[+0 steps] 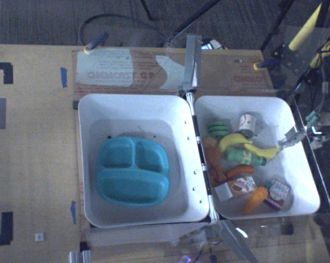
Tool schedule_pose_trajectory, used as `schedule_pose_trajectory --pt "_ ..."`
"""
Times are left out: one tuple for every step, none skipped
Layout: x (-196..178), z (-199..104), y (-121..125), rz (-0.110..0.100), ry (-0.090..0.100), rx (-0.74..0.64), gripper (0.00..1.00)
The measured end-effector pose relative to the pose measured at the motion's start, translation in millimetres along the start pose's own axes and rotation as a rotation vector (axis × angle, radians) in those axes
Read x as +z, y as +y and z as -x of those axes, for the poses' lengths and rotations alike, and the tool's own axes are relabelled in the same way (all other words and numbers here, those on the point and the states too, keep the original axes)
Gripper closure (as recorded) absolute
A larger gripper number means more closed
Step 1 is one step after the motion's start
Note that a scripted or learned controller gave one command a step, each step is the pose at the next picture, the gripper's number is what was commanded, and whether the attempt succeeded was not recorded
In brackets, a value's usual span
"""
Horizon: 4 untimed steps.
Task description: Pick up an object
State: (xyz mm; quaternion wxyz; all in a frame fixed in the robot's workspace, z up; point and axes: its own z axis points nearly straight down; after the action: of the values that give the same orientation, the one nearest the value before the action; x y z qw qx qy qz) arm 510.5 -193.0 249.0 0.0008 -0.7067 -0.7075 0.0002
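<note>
The right bin [301, 175] holds several toy foods. A yellow banana [246, 143] lies across a green bottle [245, 158]. Behind them stand a small can [246, 124] and a green ridged piece [218, 129]. Toward the front lie a red sausage [240, 172], a small carton [236, 187], an orange carrot [255, 200] and a purple packet [278, 193]. An orange strip [213, 160] runs along the bin's left wall. My gripper [292, 137] shows as a grey tip at the bin's right side, just right of the banana's end, apart from every object.
The left bin [133, 101] holds a blue divided plate [133, 170]. A metal divider [191, 64] stands behind the gap between the bins. Cables and stands crowd the right edge beyond the bench.
</note>
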Motion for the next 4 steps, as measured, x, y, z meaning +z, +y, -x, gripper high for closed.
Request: schedule_pose_trajectory --pt "145 -38 7 0.005 -0.001 0.125 0.00" --pt "136 -36 5 0.003 -0.002 0.131 1.00" --pt "137 -36 5 0.003 -0.001 0.131 0.00" --pt "163 -38 90 0.004 -0.002 0.075 0.00"
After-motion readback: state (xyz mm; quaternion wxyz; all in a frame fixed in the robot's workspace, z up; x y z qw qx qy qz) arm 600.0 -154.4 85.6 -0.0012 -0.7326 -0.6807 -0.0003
